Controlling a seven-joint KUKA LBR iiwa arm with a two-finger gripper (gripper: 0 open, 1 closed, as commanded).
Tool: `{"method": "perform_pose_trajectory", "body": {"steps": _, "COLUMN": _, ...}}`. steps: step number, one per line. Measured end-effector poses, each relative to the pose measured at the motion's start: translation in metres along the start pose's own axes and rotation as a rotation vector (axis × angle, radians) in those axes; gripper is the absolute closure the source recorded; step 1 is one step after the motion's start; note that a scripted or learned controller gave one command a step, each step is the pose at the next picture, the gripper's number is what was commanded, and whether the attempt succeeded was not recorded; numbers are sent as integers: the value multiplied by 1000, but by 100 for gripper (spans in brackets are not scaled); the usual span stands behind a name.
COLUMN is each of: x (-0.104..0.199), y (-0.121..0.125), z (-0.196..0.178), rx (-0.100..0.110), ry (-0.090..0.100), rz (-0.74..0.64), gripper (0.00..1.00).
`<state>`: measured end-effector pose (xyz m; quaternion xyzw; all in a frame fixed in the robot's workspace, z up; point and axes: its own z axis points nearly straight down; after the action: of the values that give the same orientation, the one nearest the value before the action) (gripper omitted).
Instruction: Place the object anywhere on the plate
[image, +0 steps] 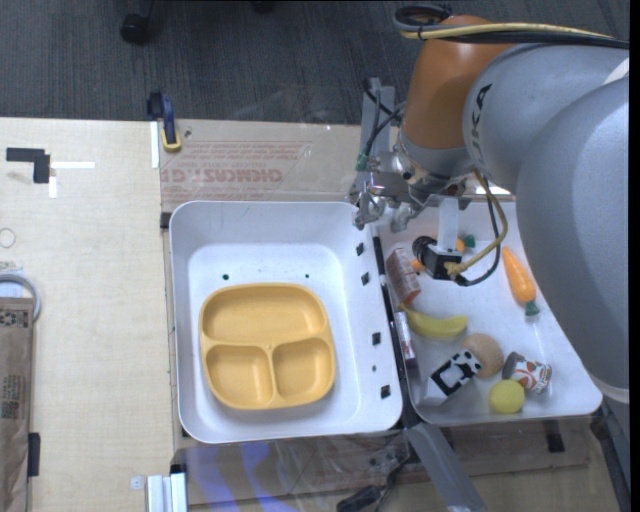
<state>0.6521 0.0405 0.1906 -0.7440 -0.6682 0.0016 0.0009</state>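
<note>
A yellow three-compartment plate (266, 345) lies in the left white bin (190, 300). Nothing rests on it. My gripper (381, 207) hangs over the divide between the two bins, near their far edge and well beyond the plate's far right corner. The right bin (560, 340) holds the loose objects: a brown can (403, 277) lying just below the gripper, a banana (437, 323), a carrot (518, 276), a black and white block (455, 373), a tan ball (484, 350), a yellow ball (507, 396) and a small patterned can (531, 373).
The grey arm with its orange band (450, 80) covers the upper right of the view and part of the right bin. A black cable (440, 262) loops down from the wrist over the right bin. Cardboard (250, 160) lies behind the bins.
</note>
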Motion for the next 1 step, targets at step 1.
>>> {"method": "perform_pose_trajectory", "body": {"steps": 1, "x": 44, "y": 2, "z": 0, "rx": -1, "ry": -1, "rz": 250, "gripper": 100}}
